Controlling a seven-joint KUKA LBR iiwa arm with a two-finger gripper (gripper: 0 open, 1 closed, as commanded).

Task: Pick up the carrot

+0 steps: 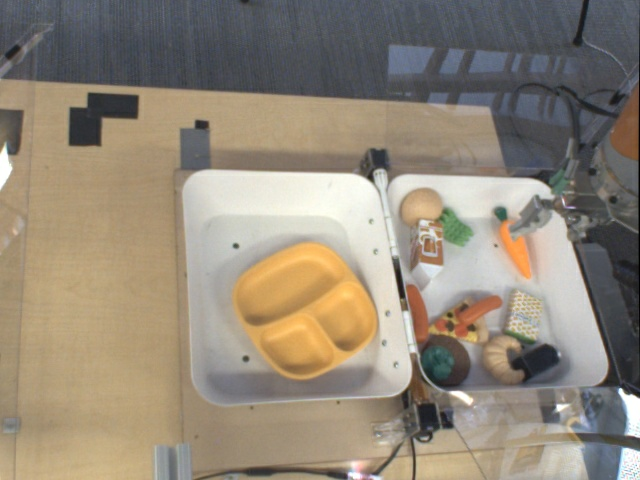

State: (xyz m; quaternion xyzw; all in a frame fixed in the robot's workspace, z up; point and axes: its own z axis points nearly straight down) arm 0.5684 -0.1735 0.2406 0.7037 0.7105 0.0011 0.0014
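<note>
1. Camera view puts the carrot (517, 251) in the upper right of the right bin (590, 313), lying flat, green top up-frame.
2. The gripper (533, 214) sits at its leafy end; whether the jaws are spread or closed I cannot tell.
3. It looks like a light, stiff, smooth toy (likely slippery), so grasping across the thick orange middle seems safest.

There are two white bins (200, 268) side by side. The left one has one yellow plate (305, 311) with three parts. The right one has about ten toy foods, and one is a carrot (517, 251). One gripper (540, 213) is over the right bin.
</note>
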